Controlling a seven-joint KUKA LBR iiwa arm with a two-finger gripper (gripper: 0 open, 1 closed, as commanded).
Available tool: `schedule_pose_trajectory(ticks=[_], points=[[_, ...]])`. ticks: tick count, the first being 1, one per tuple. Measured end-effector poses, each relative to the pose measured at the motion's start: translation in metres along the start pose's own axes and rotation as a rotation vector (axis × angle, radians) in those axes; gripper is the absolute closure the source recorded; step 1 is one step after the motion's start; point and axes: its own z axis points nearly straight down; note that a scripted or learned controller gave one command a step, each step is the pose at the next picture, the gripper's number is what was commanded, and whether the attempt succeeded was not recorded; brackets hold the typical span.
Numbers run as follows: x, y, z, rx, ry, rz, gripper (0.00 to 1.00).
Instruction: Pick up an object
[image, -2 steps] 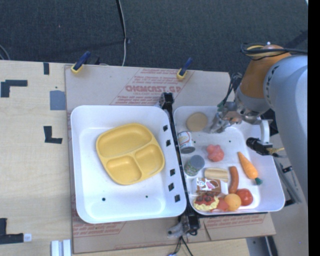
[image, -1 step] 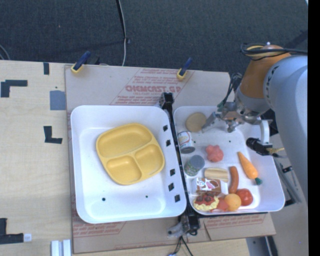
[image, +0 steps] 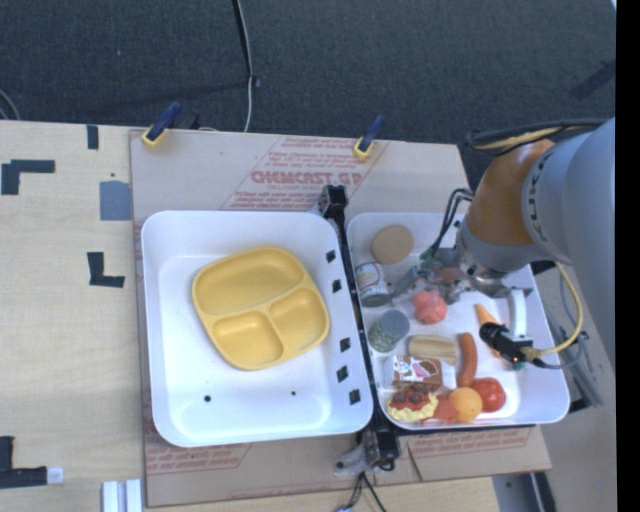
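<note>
Down at the frame's lower right sits toy food, yet the gripper (image: 440, 278) hovers by the pink ball (image: 430, 307) at the right bin's (image: 552, 400) middle — light, probably soft, best pinched across its width — its opening I cannot tell.

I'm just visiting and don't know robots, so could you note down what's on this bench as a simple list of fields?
left bin: holds a yellow tray with three compartments
right bin: holds toy foods, among them a pink piece, a sausage, a tomato and an orange
arm: reaches in from the right, over the right bin
gripper: low, just above the pink piece
held: nothing seen between the fingers
</note>
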Motion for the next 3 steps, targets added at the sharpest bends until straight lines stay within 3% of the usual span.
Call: schedule_pose_trajectory(ticks=[1,2,3], points=[[0.0,0.004,-0.012,-0.005,0.001,-0.001,1.0],[0.0,0.003,-0.011,-0.005,0.001,-0.001,0.0],[0.031,0.061,-0.002,-0.011,-0.02,0.004,0.0]])
